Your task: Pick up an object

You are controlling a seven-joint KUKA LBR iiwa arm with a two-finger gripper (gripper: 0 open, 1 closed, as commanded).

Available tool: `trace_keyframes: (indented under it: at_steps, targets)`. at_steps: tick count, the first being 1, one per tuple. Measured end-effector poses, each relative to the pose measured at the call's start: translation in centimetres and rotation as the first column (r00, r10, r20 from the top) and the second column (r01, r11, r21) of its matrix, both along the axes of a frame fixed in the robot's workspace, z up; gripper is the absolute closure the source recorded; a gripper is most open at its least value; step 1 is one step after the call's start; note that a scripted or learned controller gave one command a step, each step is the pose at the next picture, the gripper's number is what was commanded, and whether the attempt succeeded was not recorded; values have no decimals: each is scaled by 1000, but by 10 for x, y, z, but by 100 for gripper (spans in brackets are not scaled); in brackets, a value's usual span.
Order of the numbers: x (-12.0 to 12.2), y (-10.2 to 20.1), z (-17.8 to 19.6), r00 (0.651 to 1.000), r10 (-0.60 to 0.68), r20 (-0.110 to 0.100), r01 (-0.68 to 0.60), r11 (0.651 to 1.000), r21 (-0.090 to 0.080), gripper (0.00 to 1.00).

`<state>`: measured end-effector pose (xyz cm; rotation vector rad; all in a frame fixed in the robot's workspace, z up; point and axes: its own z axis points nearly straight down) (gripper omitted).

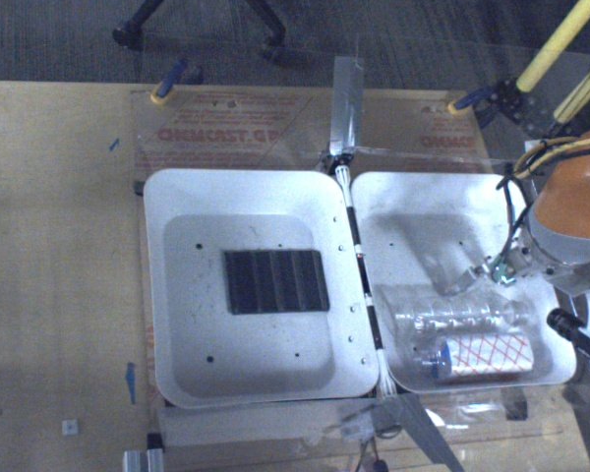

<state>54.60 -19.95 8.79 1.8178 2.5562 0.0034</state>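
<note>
The right bin [413, 205] holds a clear plastic bottle [462, 318] lying on its side near the front. Just in front of it lies a white pack with a red check pattern [490, 355] and a blue cap at its left end. A dark ribbed rectangular pad [275, 281] lies flat in the middle of the left bin [177, 214]. My gripper [469, 278] reaches in from the right, low over the right bin, just behind and above the bottle's middle. The orange band [573, 200] sits above it at the right edge. Nothing shows in its grasp.
A metal divider post [345, 106] stands behind the seam between the bins. Clamps [167, 85] and a yellow-handled tool [560, 32] sit at the back of the bench. A chair base [202, 8] stands on the floor beyond.
</note>
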Motion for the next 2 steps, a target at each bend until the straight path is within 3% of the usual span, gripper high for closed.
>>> trace_keyframes:
  at_steps: [1, 2]
  targets:
    - [81, 4, -1, 999, -41, 0, 41, 999, -1, 0]
    - [7, 63, 1, 1000, 31, 1, -31, 1000, 2, 0]
